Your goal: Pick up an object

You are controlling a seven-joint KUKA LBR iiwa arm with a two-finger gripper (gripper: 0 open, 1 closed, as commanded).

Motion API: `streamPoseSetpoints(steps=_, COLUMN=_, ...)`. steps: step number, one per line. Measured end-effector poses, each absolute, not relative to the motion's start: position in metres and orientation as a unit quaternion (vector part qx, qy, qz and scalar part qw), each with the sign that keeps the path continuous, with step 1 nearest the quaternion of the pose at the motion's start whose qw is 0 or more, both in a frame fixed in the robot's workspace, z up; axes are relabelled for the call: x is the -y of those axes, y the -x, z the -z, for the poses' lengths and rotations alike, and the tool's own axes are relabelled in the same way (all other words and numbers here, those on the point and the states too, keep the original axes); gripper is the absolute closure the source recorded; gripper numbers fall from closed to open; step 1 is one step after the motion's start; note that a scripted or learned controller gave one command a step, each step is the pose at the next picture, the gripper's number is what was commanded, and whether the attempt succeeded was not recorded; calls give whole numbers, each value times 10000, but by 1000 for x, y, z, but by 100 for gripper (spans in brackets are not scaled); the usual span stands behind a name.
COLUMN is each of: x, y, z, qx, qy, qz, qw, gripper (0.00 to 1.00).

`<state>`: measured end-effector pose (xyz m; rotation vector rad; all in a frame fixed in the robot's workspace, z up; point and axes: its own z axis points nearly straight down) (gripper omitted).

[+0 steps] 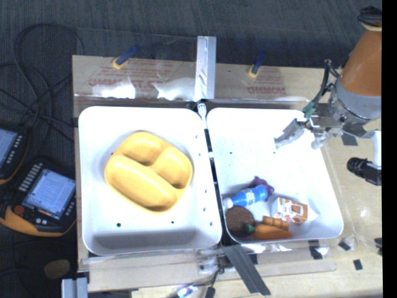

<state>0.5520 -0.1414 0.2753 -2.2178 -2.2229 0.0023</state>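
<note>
Camera view: the jaws (298,133), open and holding nothing, hover far of the blue plastic bottle (248,197), whose long axis runs left-right

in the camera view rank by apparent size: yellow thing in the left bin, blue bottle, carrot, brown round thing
1. yellow thing, by far the largest
2. blue bottle
3. carrot and brown round thing look about alike, so no ranking between them

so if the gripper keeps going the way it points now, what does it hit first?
Probably bare floor of the right bin. The gripper points left and down, clear of the clutter; height is hard to judge.
</note>
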Motion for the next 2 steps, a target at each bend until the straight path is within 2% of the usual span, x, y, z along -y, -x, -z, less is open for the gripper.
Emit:
streamPoseSetpoints(steps=1, x=126, y=-498, z=-143, qx=7541, qy=6568, qz=-7, qw=18, gripper=0)
streamPoseSetpoints(steps=2, x=185, y=-505, z=-161, qx=8067, qy=5910, qz=-2, qw=1, gripper=0)
